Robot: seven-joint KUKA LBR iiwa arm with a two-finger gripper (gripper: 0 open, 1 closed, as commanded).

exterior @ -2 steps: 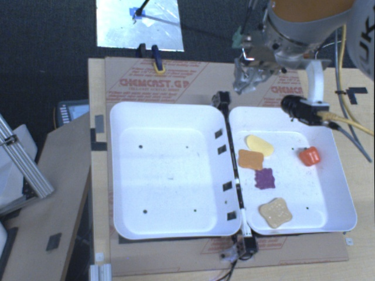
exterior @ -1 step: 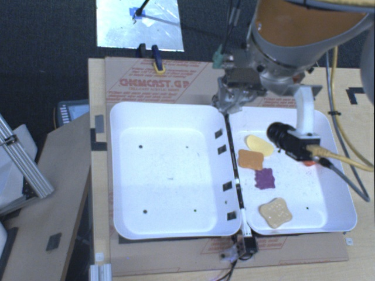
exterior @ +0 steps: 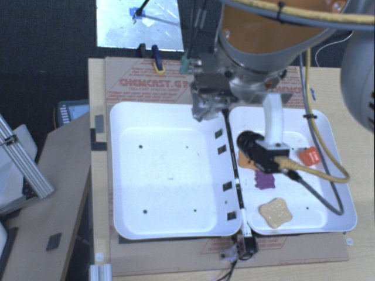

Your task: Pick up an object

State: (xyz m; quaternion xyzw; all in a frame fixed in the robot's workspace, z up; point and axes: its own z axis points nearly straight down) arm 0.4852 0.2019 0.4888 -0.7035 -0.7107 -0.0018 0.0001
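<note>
My gripper [exterior: 205, 109] hangs over the far right corner of the left bin [exterior: 126, 215], close to the divider between the two bins. Nothing shows held in it. In the right bin [exterior: 343, 206] lie a small orange-red object [exterior: 309, 155] near the right wall, a purple piece [exterior: 265, 181] in the middle, and a tan toast-shaped piece [exterior: 276, 212] near the front. A flat orange piece [exterior: 246, 164] peeks out at the bin's left side, partly hidden by the robot's own hardware.
The grey and orange arm [exterior: 275, 34] covers the back of the right bin. Black clips [exterior: 227, 186] line the divider between the bins. A yellow cable [exterior: 319, 171] loops over the right bin. Brown cardboard [exterior: 146, 84] lies under both bins.
</note>
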